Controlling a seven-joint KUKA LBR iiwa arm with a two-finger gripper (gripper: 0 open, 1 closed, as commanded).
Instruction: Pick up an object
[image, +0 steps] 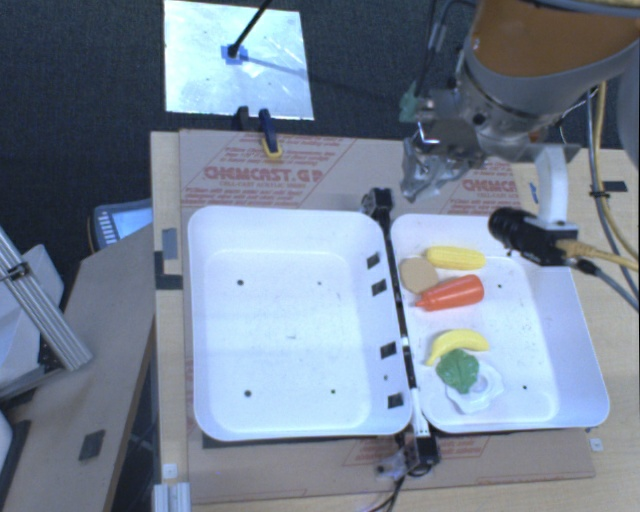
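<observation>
The right bin (570, 360) holds several toy foods. A yellow corn cob (455, 258) lies near its back wall, with a tan round piece (418, 274) to its left. An orange carrot (451, 293) lies just in front of them. Further forward rest a yellow banana (458, 343), a green broccoli (459, 371) and a white fried-egg shape (477, 393). My gripper (428, 184) hangs above the back edge of the right bin, raised clear of the objects, with nothing visible between its fingers.
The left bin (285, 320) sits beside the right one, joined by a black-clipped divider (392, 300). Both rest on a cardboard sheet (260, 170). A yellow-and-black clamp (268, 135) stands at the back, and a shiny metal sheet (238, 58) lies behind it.
</observation>
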